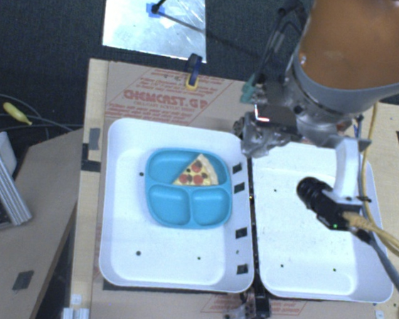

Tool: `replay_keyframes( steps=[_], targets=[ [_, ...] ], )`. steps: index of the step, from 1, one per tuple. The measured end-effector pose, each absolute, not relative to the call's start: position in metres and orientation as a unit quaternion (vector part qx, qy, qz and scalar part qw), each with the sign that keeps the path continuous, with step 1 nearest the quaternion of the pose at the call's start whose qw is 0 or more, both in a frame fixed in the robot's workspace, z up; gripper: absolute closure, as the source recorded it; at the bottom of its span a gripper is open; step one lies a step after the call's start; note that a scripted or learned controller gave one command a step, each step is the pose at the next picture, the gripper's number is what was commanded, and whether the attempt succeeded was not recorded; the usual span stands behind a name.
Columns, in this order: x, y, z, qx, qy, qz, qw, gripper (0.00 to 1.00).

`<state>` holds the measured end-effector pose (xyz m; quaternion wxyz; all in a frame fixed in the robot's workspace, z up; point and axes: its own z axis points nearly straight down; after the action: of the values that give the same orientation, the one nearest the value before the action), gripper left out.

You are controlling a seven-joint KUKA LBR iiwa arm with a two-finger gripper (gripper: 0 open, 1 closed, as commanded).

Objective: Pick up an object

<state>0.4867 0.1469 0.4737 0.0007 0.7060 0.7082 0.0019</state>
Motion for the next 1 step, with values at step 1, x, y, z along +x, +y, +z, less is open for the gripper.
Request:
replay_keyframes(
  steps=[1],
  targets=[
    [0.4866, 0.0939, 0.4350, 0.709, 0.706, -0.0005, 0.000, 1.00]
  ],
)
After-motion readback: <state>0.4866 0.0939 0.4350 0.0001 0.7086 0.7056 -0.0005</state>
